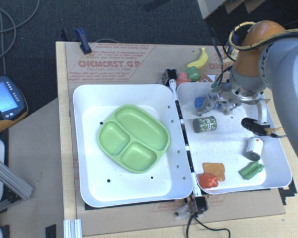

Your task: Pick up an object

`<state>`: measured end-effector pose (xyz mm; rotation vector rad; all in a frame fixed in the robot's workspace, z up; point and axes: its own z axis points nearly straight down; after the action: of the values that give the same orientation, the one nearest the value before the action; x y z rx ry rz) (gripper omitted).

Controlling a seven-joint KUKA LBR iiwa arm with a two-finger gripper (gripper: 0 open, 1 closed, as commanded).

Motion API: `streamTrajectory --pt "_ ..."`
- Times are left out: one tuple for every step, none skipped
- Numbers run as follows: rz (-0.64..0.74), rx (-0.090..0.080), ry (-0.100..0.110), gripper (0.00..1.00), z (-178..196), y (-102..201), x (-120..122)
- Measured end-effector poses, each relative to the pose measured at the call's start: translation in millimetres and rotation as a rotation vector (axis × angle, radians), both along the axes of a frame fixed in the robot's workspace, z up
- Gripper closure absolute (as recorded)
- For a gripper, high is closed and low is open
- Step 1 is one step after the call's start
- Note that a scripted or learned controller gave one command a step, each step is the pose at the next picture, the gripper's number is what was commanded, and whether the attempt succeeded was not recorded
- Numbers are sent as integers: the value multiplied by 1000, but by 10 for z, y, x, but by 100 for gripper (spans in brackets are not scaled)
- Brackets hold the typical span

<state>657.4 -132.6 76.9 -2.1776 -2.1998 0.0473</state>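
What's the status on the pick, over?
Gripper low in right bin, beside blue object; grip unclear. Green can lies close below. Left bin holds green tray.

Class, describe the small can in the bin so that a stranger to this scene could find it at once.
Start at the right-hand white bin, the one the arm reaches into. Near its left wall, just below the gripper, the can lies on its side. It alone is a dark green cylinder with silver ends.

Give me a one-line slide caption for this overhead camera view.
KUKA arm's gripper low in the right bin near a small can; green divided plate in the left bin.
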Motion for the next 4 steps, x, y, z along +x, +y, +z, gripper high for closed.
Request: streamTrajectory --pt "-8 -5 -4 100 114 -14 -10" --pt "-7 -4 -4 0 116 -8 -7" --pt "-6 1 -10 0 15 -215 6" --pt "-6 0 -11 0 16 -322 6"
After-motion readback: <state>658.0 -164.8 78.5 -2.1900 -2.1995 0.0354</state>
